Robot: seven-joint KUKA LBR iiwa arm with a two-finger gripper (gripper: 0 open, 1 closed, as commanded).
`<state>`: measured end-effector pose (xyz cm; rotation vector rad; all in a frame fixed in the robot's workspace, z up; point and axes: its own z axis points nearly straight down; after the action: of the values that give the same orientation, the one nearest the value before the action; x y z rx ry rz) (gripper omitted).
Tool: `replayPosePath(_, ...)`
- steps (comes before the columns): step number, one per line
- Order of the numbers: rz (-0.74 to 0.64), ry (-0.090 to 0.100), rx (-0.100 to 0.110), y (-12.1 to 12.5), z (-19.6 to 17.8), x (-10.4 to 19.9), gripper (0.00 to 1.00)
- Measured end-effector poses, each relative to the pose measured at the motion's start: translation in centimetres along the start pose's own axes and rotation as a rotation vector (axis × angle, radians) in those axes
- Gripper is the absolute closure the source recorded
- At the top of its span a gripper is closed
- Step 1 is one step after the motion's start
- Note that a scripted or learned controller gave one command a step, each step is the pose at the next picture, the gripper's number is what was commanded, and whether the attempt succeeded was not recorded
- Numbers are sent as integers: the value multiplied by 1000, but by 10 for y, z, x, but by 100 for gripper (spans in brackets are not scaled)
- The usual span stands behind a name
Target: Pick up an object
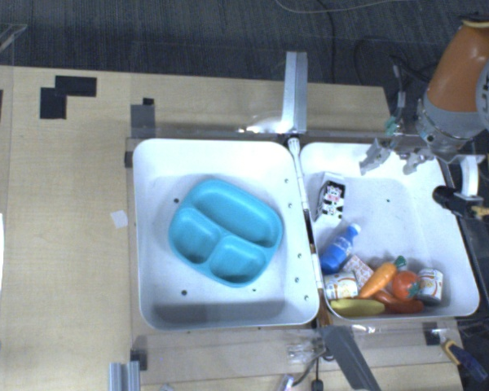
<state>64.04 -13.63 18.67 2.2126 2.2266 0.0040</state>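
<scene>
Open floor is lying across the right bin's [440, 243] far half; a small carton [332, 199], blue bottle [339, 249] and piled toy food [385, 285] are crowding its near-left part.

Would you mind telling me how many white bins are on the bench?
2. The left bin holds a blue divided plate; the right bin holds the pile of small items, with the gripper above its far edge.

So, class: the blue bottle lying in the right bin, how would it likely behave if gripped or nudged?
The blue bottle lies on its side, so a nudge would probably roll it. Its smooth, rounded body may slip between fingers. It looks like light plastic, likely stiff enough to hold shape.
</scene>
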Motion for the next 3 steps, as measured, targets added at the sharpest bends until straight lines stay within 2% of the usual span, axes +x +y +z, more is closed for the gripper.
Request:
replayPosePath(1,-65,-1,-5,23,99,55,0)
replayPosePath(2,7,-1,-7,-51,97,45,0)
replayPosePath(3,5,0,-15,-48,86,46,100)
